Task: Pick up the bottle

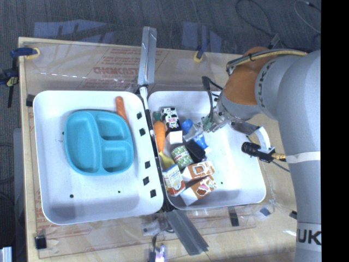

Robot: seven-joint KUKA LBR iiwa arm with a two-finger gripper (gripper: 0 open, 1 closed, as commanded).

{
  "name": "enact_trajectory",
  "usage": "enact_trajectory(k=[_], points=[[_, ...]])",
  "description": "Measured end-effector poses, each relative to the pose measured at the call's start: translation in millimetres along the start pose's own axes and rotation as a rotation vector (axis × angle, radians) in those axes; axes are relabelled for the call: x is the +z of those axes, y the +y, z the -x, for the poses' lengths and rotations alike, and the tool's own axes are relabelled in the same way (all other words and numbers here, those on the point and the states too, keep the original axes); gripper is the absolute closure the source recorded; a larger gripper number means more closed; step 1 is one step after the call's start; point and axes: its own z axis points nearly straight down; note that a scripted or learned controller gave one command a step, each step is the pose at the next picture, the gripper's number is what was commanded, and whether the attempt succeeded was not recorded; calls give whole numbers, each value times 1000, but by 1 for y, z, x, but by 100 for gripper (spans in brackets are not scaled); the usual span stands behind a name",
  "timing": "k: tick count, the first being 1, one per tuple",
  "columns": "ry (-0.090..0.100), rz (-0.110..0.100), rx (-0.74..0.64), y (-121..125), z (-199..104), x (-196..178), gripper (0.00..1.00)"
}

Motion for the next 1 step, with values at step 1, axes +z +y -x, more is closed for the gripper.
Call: enact_trajectory(k=[1], points=[[-3, 4, 97, -5, -36, -143, 100]])
